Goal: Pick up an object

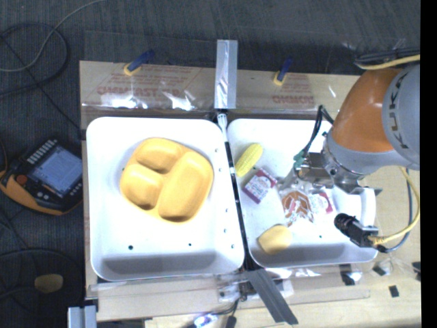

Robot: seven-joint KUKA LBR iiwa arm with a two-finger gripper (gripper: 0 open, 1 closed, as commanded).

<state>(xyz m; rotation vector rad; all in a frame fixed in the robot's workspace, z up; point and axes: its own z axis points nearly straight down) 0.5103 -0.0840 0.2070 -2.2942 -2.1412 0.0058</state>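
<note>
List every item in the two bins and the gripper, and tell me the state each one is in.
Bread rolls: joined cluster, lying in left bin.
Corn cob: lying tilted, right bin.
Purple packet: lying flat.
Clear snack packet: crumpled, below the gripper.
Yellow lemon-like piece: resting near front wall.

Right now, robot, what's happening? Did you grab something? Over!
Gripper low in right bin, fingers unclear. Directly under it: crinkly snack packet. Nothing seen held. Nearby: purple packet, corn cob, yellow lump.
</note>
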